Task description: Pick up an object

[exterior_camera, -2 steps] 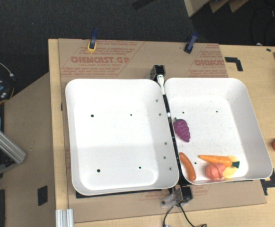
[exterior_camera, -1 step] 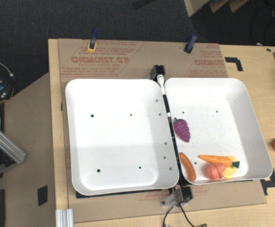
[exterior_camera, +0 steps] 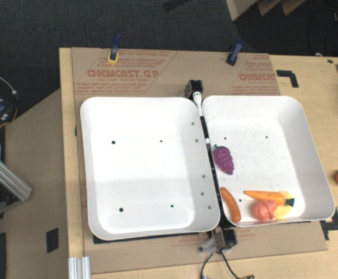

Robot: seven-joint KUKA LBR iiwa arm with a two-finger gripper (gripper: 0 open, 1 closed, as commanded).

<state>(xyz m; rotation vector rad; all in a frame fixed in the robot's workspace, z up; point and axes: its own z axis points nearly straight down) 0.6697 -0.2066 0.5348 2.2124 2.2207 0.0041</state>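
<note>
Two shallow white plastic bins are set side by side on a brown cardboard sheet (exterior_camera: 157, 68) printed in red. In the right bin (exterior_camera: 308, 144), a purple plastic bunch of grapes (exterior_camera: 223, 159) lies at nine o'clock, close to the wall. Toward six o'clock, an orange-red elongated toy pepper (exterior_camera: 231, 204) lies beside an orange toy carrot (exterior_camera: 266, 196), under which a pink rounded toy (exterior_camera: 263, 211) is seen touching a small yellow piece (exterior_camera: 281, 212). The left bin (exterior_camera: 93, 156) adjoins at nine o'clock. How the pincer stands cannot be told.
</note>
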